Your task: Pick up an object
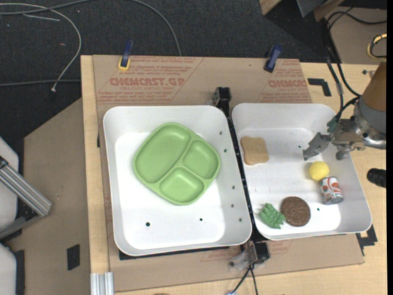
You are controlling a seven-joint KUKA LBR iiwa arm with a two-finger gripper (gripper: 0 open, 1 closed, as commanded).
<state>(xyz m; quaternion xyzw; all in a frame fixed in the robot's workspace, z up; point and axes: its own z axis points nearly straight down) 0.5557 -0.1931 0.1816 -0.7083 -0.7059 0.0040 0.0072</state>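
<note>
In the right bin (279, 118) lie a tan slice of bread (253, 150), a yellow ball (319, 170), a small red and white can (331, 190), a round brown patty (296, 211) and a green leafy toy (271, 216). My gripper (328, 146) hangs over the right bin's far right side, just above the yellow ball. Its fingers are spread apart with nothing between them. The grey arm with its orange band comes in from the right edge.
The left bin (123, 165) holds a green divided plate (177, 163). A black clamp (221, 96) sits between the bins at the back. Blue clips (126, 54) hold the cardboard base. Cables run along the floor and at the right.
</note>
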